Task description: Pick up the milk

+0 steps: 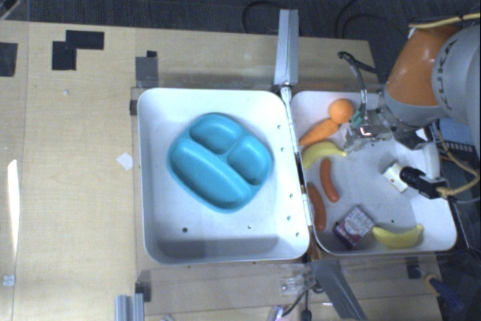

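Your jaws (364, 129) sit at the upper part of the right bin (443, 240), but you can't tell if they're apart or together. The milk (353, 226), a small purple carton, lies well below the jaws, near the bin's front wall, w/ a banana (398, 236) just right of it. An orange (341, 110) and carrot (319, 133) lie just left of the jaws. A blue divided plate (219, 161) fills the left bin (154, 184), far left.
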Robot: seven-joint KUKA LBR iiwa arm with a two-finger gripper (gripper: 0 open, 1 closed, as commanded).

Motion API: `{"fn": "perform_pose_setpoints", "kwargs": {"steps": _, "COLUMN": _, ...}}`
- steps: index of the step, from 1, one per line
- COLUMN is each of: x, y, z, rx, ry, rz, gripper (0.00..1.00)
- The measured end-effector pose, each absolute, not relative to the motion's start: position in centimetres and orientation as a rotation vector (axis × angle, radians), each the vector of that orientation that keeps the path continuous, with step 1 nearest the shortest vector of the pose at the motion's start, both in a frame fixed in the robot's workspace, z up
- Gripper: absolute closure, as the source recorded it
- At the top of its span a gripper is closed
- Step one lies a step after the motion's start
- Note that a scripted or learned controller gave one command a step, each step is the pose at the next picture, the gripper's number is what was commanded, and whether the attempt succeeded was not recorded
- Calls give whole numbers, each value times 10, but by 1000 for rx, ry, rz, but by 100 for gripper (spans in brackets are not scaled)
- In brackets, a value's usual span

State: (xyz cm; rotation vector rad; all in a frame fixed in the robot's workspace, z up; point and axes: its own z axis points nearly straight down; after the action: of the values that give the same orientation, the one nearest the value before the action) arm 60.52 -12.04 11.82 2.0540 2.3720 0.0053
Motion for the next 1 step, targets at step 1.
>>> {"fn": "perform_pose_setpoints", "kwargs": {"steps": 1, "x": 605, "y": -120, "z": 118, "rx": 2054, "ry": 2372, "rz": 5, "gripper": 0}}
